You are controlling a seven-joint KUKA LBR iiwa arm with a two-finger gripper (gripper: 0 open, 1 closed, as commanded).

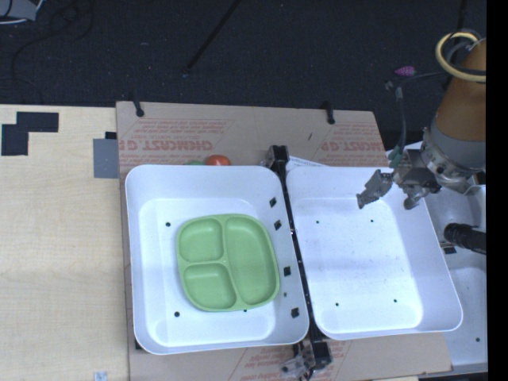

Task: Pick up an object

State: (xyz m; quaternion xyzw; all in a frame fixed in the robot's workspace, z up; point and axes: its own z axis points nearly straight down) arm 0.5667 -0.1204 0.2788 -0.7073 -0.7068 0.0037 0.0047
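A light green divided plate (228, 261) with three compartments lies flat in the left white bin (151, 213). My gripper (391, 193) hangs over the upper right corner of the right white bin (397, 308), far to the right of the plate. Its two dark fingers (370, 190) are spread apart with nothing between them. The arm's orange band and grey wrist rise behind it at the right edge.
A small red-orange object (217, 161) with a bit of green beside it sits on the cardboard just behind the left bin's back rim. A black divider (290, 244) with clips runs between the bins. Wooden bench top extends to the left.
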